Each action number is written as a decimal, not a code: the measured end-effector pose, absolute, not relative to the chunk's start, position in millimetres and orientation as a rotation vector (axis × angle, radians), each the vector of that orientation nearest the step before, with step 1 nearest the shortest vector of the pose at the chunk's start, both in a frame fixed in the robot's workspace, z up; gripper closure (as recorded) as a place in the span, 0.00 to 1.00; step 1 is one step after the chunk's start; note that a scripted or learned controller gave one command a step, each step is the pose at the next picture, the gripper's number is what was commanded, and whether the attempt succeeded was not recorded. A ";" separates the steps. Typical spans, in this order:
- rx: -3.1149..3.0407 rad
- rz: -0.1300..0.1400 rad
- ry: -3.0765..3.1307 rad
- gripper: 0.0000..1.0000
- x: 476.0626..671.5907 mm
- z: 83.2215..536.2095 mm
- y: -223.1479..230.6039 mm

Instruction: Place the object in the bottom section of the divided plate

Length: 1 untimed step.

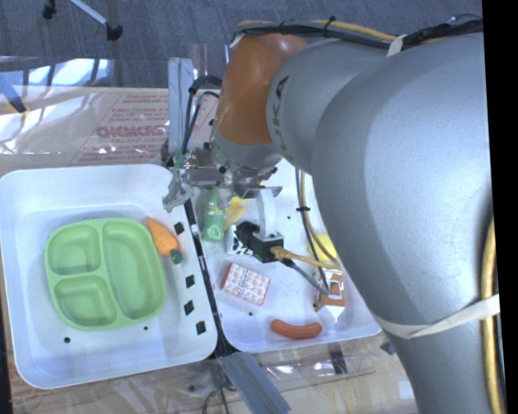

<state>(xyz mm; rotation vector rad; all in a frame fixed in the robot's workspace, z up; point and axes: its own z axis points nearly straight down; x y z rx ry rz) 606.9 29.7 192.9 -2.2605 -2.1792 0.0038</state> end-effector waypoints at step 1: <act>-1.837 0.000 -2.549 0.00 580.2 279.5 66.9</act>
